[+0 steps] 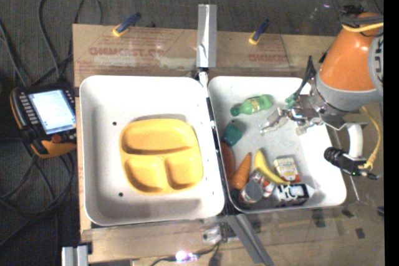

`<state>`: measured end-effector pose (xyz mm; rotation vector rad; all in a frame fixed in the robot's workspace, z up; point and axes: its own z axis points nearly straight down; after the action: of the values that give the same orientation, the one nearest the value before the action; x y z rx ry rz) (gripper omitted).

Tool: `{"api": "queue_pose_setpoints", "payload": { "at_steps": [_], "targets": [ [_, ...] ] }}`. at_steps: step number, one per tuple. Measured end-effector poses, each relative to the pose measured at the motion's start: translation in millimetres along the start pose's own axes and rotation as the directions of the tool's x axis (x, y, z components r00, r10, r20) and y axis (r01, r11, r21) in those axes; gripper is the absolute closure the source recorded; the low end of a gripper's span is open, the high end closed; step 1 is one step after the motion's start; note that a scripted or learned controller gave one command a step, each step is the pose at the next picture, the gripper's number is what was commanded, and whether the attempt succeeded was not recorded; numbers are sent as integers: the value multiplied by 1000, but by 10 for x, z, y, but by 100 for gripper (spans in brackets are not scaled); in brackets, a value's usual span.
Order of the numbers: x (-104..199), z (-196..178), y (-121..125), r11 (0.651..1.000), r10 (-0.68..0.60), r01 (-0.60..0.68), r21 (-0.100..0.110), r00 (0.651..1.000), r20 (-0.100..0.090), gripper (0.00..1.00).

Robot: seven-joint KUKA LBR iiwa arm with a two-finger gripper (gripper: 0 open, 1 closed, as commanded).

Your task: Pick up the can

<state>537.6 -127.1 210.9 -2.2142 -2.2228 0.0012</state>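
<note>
The can (252, 190) lies at the near edge of the right bin (324, 196), close to the wall between the bins. One can is in view. It is small and dark, its silver end facing up, with a dim label on its side that cannot be read. It lies tilted among other things: a carrot (242, 169) touches its far-left side, a banana (267, 169) lies just to its right, and a black box (292, 194) sits beside it along the near wall. White writing marks the box, too small to read.

Counting the rest of that bin: one carrot, one banana, one black box, one small white-and-red pack (285, 166) just past the box, one teal cup (232, 133), one green bottle (252, 105) lying on its side, and a brown piece (227, 157) along the left wall, whose kind is unclear.

The gripper (278, 119) hovers over the middle of the right bin, well apart from the can, between the bottle and the pack. Its fingers stand apart, nothing between them.

The left bin (100, 103) holds one yellow tray (163, 153) with three compartments.

Behind the bins, a cardboard sheet (149, 50) carries faint red print, not legible. Two blue-and-yellow clamps (126, 23) sit on it. One pendant (47, 112) with a lit screen lies left of the bench.
</note>
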Motion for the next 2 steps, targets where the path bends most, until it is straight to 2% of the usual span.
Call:
{"api": "queue_pose_setpoints", "payload": {
  "at_steps": [1, 2],
  "targets": [
    [138, 1202, -88, 999, 45, -45, -10, 999, 2, 0],
    [-356, 1213, -28, 1000, -19, 19, -15, 1000, 5, 0]
  ]
}}
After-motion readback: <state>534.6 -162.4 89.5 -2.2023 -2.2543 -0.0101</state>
